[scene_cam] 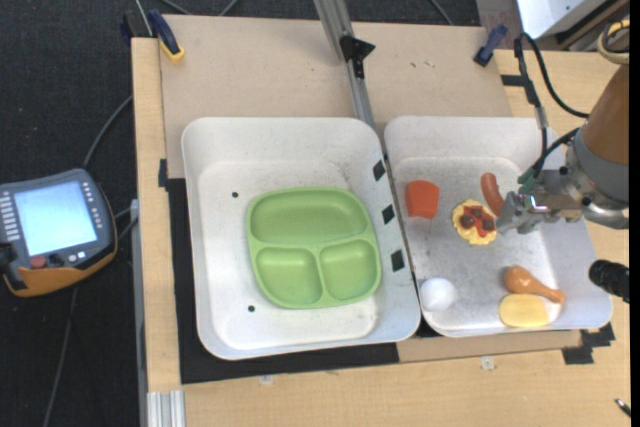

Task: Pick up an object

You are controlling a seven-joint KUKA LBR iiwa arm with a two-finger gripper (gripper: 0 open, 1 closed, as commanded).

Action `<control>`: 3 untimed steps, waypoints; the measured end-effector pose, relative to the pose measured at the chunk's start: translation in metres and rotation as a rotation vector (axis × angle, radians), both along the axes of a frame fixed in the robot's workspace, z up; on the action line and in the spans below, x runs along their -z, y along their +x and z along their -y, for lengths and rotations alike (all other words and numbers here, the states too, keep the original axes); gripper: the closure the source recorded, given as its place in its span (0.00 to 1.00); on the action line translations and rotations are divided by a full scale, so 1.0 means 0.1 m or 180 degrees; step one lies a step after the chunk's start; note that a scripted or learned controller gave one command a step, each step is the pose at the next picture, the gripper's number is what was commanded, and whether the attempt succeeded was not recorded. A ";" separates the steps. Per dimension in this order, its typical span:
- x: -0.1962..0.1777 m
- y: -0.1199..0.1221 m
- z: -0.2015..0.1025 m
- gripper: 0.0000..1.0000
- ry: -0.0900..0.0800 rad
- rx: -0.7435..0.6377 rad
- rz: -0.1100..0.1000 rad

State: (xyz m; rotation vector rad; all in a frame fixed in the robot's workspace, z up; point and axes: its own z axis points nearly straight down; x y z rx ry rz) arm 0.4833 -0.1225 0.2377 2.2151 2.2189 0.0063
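In the right bin, near edge, lie a white ball, a yellow piece and a toy drumstick. Farther, the gripper sits at 3 o'clock of the toy pizza. I judge this the approach step; whether it grasps anything, I cannot tell. Next it needs a clean closing on the pizza.

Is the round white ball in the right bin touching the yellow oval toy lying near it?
Apart. In the camera view, bare bin floor shows plainly between the round white ball and the yellow oval toy.
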 end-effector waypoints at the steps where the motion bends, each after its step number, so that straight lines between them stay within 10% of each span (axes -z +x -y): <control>1: 0.11 0.05 -0.53 1.00 0.0017 -0.0014 -0.0031; 3: 0.11 -0.01 -1.65 1.00 0.0014 -0.0013 -0.0037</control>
